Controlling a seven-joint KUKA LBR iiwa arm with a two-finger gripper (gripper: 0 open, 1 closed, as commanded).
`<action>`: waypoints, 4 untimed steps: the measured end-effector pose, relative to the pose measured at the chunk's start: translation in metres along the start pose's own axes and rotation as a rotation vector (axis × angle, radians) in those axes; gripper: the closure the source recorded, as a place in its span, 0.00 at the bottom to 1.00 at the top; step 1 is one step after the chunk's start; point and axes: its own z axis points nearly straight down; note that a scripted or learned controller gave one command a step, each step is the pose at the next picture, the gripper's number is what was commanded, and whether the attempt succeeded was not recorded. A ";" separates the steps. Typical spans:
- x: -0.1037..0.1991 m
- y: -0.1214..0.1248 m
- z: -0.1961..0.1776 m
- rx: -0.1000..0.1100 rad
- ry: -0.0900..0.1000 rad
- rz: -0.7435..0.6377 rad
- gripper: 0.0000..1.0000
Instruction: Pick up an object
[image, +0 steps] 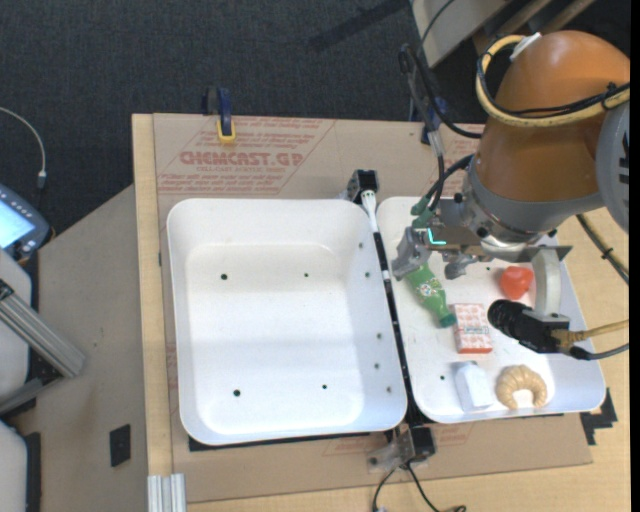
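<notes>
Green bottle under claw, beside red-white box, croissant nearby

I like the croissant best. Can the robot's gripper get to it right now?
Probably yes. The croissant lies uncovered near the front edge of the right bin, with nothing on top of it. The gripper hangs over the same bin, by the green bottle. A white block sits close beside the croissant.
</notes>
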 end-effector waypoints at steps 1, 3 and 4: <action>0.000 0.000 0.000 0.000 0.000 0.000 0.00; 0.000 0.000 0.000 0.000 0.000 0.000 0.00; 0.000 0.000 0.000 0.000 0.000 0.000 0.00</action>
